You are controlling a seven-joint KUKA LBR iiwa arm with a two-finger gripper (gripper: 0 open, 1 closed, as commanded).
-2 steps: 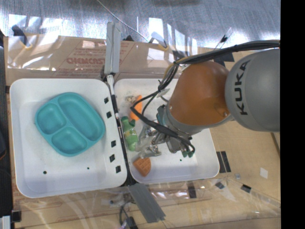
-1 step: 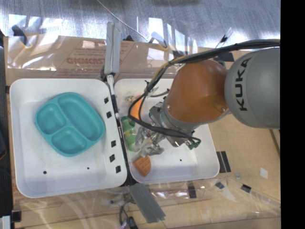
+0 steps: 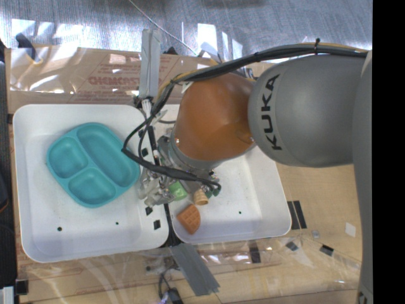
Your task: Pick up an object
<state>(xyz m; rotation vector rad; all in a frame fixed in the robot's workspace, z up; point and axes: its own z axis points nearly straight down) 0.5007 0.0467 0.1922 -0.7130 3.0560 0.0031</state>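
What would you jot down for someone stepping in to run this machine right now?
Gripper: low over the seam between the two bins, at the right bin's left edge; the wrist hides whether its fingers are open or shut.
Things: a teal divided plate lies in the left bin. In the right bin, an orange piece, a small tan cone-shaped piece and something green lie close by the gripper.
Done: nothing visibly lifted.
Left: grasp one object and raise it.

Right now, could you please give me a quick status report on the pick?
Pincer low over the seam between the bins, beside the green piece. Orange piece free in right bin. Teal tray in left bin.
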